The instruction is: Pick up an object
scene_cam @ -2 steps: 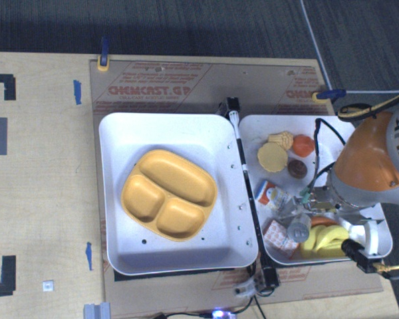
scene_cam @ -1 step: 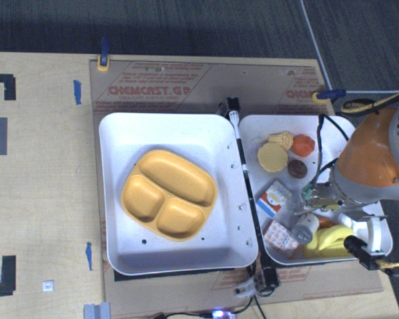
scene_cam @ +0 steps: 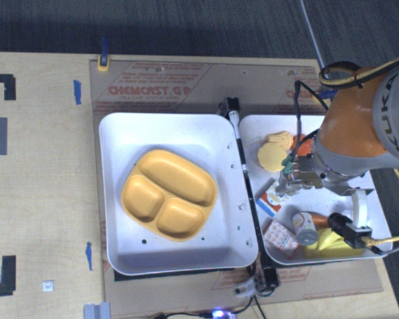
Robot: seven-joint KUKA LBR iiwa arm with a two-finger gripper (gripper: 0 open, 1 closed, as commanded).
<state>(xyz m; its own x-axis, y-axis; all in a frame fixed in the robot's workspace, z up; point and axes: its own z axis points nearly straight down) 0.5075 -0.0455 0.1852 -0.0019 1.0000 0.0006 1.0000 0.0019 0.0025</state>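
No object is seen lifted yet. A pale yellow toy (scene_cam: pixel 274 153) lies just left of the gripper (scene_cam: pixel 287 180) in the right bin (scene_cam: pixel 253 126); a small can (scene_cam: pixel 304 226) lies below it. The gripper's state cannot be told. The grasp is judged still outstanding.

- Even, bright overhead light; the bench (scene_cam: pixel 40 198) is well lit, the floor beyond its far edge dim.
- Soft sheen along the near rim of the left bin (scene_cam: pixel 186 261) and on the yellow tray (scene_cam: pixel 169 193).
- Faint shadow under the arm (scene_cam: pixel 362 128) in the right bin (scene_cam: pixel 253 128).
- Focus is fair; small items near the right bin's near edge look slightly soft.
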